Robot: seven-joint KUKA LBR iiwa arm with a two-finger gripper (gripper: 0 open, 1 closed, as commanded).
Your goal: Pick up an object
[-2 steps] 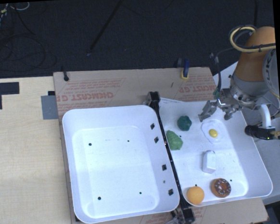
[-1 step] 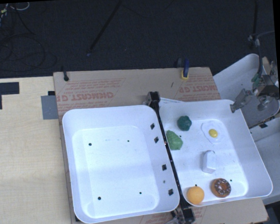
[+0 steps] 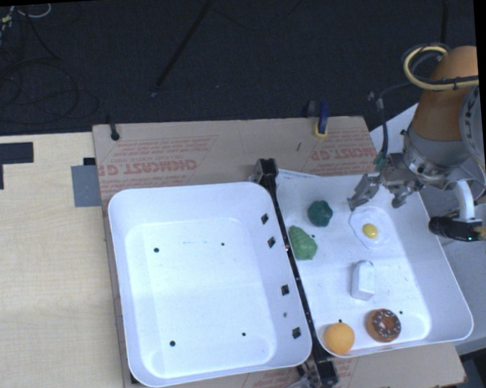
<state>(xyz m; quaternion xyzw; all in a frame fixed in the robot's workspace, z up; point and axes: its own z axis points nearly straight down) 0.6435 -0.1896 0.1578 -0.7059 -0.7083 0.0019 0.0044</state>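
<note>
Brown cardboard (image 3: 223, 153) lies under two white bins on a pale wooden bench (image 3: 40, 280). Start at the gripper (image 3: 382, 188): its two fingers are spread apart and nothing is between them. It hangs over the far edge of the right bin (image 3: 434, 283), close above a fried egg toy (image 3: 370, 229). Behind the fingers comes the grey wrist, then the orange band of the arm (image 3: 441, 106).

The egg toy is the nearest thing to grab, I think. It looks flat and thin, maybe soft and a bit slippery, so the fingers would do best to pinch it across the yellow bump in the middle. Next to it sits a dark green lump (image 3: 319, 213), and a lighter green lump (image 3: 301, 244) rests by the wall between the bins. Nearer the front are a small white block (image 3: 363, 279), an orange ball (image 3: 339, 338) and a brown donut (image 3: 384, 325). It is hard to tell if the white block is hard or soft. The left bin (image 3: 137, 231) sits right beside.
</note>
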